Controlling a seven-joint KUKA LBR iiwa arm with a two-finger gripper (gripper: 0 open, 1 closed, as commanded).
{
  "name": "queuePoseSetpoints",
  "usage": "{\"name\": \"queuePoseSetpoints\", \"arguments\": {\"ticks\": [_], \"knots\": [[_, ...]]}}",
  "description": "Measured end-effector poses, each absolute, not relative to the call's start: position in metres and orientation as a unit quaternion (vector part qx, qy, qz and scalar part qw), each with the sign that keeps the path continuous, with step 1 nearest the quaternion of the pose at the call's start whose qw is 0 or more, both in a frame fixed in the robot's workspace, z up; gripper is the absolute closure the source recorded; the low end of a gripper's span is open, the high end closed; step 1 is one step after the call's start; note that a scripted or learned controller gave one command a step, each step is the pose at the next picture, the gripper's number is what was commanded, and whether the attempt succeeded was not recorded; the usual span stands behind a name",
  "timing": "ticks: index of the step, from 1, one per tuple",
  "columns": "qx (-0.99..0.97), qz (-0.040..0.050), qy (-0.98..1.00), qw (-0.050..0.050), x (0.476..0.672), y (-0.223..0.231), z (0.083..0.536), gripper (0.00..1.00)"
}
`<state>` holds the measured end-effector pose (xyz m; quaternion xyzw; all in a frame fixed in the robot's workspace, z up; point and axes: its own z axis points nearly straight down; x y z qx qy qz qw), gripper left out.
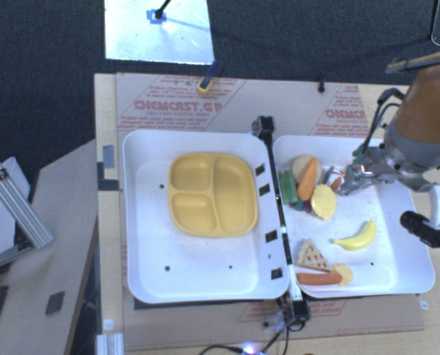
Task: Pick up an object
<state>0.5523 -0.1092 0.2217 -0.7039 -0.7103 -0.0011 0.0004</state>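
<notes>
looking down at the bench, i see the gripper (350, 180) at the right of the frame, low over the right bin (404, 272), near that bin's upper middle. whether it is parted or closed i cannot tell, and no object shows in its grasp. the toy food sits in the right bin: a carrot (307, 180) beside a green piece (288, 187) at the bin's left, a pale yellow piece (324, 202) just below them, a banana (357, 237) lower centre, a sandwich wedge (311, 256) and a sausage (317, 278) near the bottom edge. a yellow divided tray (212, 194) rests in the left bin (146, 257).
</notes>
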Motion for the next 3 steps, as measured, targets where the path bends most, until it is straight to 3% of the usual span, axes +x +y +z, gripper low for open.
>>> {"name": "queuePoseSetpoints", "arguments": {"ticks": [1,2,3], "knots": [[-0.704,-0.0018,-0.711,0.000,0.557,-0.059,0.233,1.00],[-0.706,-0.0003,-0.709,0.000,0.543,-0.052,0.218,1.00],[-0.705,-0.0007,-0.709,-0.001,0.554,-0.053,0.215,1.00]]}}
